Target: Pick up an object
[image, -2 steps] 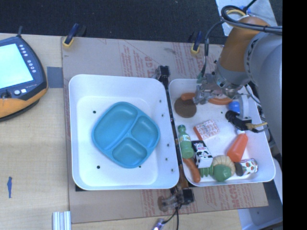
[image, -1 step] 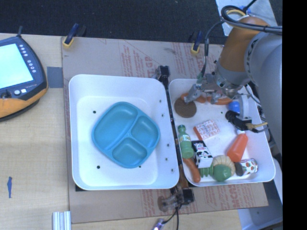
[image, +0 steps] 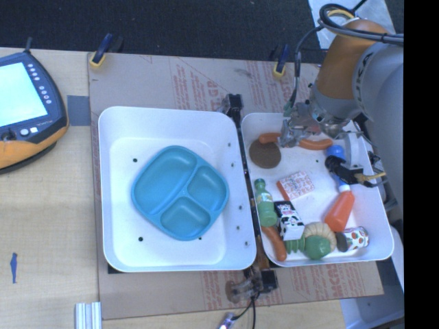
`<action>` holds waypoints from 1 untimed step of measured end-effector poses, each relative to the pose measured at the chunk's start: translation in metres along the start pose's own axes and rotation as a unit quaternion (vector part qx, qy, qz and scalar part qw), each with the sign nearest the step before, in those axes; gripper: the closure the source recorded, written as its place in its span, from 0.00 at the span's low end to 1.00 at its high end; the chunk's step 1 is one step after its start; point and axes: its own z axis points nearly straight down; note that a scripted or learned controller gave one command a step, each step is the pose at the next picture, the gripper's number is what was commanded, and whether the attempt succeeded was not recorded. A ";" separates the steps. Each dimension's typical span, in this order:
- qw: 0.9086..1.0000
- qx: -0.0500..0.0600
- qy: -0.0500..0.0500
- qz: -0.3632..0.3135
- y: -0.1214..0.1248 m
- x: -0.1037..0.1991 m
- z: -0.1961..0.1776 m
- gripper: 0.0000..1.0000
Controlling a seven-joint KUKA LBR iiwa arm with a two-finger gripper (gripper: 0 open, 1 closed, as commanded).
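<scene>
Fig. legend: gripper [image: 293, 134] low over the far end of the right bin [image: 384, 214], at the orange sausage [image: 312, 142]; grasp state cannot be told. Sausage lies just beside the brown disc [image: 265, 154], on its arm side, touching or directly under the tool. For a clean pick: centre on the sausage, approach vertically, keep off the disc & bin wall.

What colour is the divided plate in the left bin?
Light blue; the divided plate shows plainly in the camera view from above.
</scene>
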 end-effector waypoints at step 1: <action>1.000 0.000 0.000 0.000 0.000 0.000 0.000 0.00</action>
